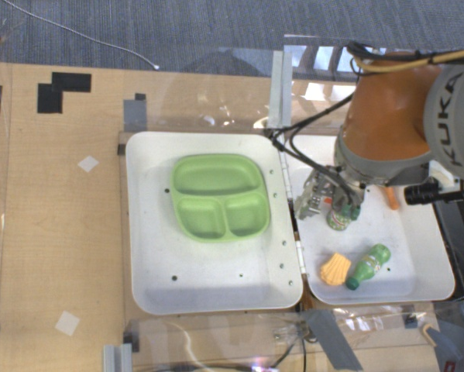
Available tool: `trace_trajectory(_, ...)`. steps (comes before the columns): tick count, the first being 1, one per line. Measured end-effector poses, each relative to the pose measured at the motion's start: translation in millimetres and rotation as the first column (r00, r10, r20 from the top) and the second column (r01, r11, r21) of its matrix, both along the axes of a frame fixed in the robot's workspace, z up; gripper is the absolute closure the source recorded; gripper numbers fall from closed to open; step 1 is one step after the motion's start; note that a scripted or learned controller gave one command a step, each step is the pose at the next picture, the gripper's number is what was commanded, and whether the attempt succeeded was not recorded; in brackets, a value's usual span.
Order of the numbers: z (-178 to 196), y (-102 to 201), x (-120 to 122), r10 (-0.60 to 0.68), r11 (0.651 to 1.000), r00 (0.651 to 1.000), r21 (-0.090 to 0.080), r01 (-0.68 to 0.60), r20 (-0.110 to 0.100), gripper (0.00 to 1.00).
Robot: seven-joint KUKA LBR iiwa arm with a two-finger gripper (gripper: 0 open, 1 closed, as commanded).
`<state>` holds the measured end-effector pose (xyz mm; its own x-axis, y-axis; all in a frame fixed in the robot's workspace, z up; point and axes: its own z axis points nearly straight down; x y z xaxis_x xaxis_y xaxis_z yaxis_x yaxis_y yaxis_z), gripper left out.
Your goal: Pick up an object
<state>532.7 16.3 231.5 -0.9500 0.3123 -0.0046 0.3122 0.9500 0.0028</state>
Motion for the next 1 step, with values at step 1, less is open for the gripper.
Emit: trace_trajectory(1, 53.0, -4.5, -43.6, 0.261, 0.965, 0.965, -0.004, -0.261, 0.007, 1.00)
